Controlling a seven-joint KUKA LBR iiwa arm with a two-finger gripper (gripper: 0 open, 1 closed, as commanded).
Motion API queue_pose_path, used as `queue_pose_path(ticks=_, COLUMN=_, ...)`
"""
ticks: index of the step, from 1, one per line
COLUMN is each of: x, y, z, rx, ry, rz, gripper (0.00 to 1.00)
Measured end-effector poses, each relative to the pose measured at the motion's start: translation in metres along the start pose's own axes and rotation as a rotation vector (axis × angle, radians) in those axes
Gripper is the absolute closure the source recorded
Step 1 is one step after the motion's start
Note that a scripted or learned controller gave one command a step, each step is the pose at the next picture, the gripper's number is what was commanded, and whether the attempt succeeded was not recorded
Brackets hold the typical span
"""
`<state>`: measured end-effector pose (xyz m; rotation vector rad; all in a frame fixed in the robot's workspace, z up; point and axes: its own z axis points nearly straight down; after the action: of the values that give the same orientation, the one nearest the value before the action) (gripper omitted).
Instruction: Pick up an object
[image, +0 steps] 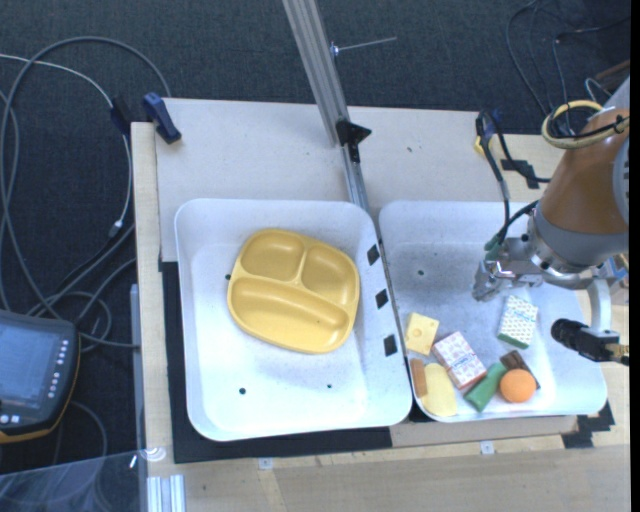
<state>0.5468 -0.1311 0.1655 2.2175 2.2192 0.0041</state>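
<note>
Gripper (497, 277): you see it above the right bin (440, 225), apparently empty; its opening can't be judged.
Mesh packet (518, 322): just beside the gripper.

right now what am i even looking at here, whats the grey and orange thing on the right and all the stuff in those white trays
It is one picture from a camera fixed above a workbench, looking down at a slant. The grey and orange thing is a robot arm reaching in from the right. At its end is a two-finger gripper for picking things up; it hangs over the right bin, and nothing can be seen between its fingers.

The left bin holds a yellow divided plate. Toy food is piled in the right bin's near corner: a cheese wedge, a red and white box, a green and white packet, an orange ball, a green piece and a pale yellow piece.
</note>
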Motion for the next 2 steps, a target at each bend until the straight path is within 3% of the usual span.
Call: queue_pose_path(ticks=2, x=0.001, y=0.006, z=-0.098, rx=-0.003, ry=0.000, rz=-0.001, gripper=1.00)
